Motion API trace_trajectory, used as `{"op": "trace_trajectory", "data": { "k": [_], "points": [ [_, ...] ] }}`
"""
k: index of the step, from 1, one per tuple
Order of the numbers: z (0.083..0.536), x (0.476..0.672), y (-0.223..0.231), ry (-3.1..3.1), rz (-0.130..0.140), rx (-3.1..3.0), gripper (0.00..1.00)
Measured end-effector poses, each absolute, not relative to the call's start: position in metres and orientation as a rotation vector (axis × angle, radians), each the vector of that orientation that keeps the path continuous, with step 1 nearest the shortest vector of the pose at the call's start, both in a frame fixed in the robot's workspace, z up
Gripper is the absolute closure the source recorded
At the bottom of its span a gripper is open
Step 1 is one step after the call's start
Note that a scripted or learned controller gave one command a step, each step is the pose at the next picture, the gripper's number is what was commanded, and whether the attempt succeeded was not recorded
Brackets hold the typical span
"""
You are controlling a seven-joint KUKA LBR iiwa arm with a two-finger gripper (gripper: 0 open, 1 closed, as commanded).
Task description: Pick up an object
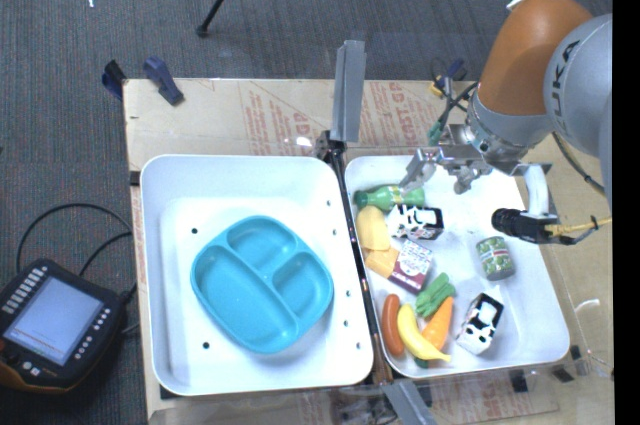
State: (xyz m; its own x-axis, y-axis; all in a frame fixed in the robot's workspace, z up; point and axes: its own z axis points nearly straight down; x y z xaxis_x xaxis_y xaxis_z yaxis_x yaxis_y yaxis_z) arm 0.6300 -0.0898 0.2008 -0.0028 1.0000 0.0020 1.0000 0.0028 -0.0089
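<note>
Two shallow white bins sit side by side on the desk (250, 118). The left bin (165, 213) holds a smooth, rounded blue tray (262, 283) with three compartments, with bare floor around it. The right bin (545, 313) is crowded on its left half: a green bottle (388, 197) lying with its long axis left to right and its neck to the left, a cow-print carton (416, 222), a yellow wedge (373, 235), a purple packet (411, 264), a banana (418, 337), a carrot (439, 321), a red sausage (391, 325), a second carton (480, 325) and a green can (495, 256). The claw (440, 168) hangs spread wide and empty over the bin's far edge, just above the bottle.
</note>
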Motion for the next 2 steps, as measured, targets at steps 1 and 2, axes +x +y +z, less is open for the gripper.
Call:
{"op": "trace_trajectory", "data": {
  "k": [1,2],
  "points": [
    [0.11,0.601,-0.096,-2.165,-0.013,-2.29,0.0],
    [0.101,0.647,-0.12,-2.057,0.002,-2.361,0.0]
  ]
}}
